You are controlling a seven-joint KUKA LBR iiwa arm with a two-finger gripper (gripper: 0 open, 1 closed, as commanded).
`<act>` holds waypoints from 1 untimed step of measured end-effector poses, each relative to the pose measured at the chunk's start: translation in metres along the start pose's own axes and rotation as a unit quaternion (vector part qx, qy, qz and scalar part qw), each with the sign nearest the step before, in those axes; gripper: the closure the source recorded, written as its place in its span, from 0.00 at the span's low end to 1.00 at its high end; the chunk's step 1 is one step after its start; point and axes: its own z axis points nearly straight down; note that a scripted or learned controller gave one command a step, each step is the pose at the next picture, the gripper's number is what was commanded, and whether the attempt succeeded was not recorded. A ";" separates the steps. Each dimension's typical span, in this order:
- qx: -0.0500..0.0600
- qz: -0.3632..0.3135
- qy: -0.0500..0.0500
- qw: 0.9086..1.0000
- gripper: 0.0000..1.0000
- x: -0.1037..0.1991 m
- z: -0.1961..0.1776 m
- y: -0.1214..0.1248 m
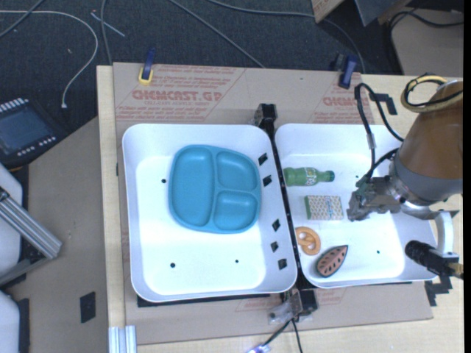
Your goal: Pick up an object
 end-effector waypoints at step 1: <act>0.002 0.000 0.000 1.000 1.00 0.000 -0.042 0.001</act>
